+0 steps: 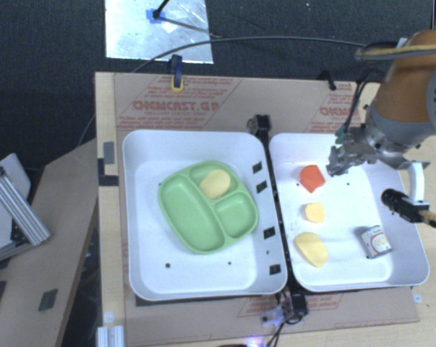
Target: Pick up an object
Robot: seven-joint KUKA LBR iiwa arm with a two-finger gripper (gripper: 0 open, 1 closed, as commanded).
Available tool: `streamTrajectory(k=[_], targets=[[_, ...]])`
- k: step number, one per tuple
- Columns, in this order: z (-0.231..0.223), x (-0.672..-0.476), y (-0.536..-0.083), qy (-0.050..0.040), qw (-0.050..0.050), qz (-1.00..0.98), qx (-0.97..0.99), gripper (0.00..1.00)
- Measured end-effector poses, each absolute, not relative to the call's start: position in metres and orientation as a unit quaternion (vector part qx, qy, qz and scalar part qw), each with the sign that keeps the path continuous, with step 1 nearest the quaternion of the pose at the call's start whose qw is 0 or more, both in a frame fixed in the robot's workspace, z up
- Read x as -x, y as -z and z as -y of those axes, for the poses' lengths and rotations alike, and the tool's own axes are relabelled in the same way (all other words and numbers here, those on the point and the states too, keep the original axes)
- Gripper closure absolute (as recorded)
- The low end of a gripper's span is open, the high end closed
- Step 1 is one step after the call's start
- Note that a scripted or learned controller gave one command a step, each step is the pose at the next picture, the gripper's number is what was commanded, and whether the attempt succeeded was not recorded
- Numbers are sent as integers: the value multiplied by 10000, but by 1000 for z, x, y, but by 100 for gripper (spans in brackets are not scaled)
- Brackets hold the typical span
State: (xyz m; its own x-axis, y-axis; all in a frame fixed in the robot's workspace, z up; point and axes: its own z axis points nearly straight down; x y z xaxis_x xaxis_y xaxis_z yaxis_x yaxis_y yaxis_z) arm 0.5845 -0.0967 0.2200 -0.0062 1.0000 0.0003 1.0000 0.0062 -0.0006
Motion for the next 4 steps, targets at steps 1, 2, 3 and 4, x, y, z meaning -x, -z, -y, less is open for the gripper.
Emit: streamTrajectory(k=[1, 2, 3, 4], targets=[[43, -570, -230, 4, 2, 7091, 7051, 100], [-12, -555, -221, -1, 3, 7090, 7052, 100], [-58, -553, -221, 8, -1, 7099, 7043, 100], [-108, -539, -234, 12, -2, 7101, 7041, 100]])
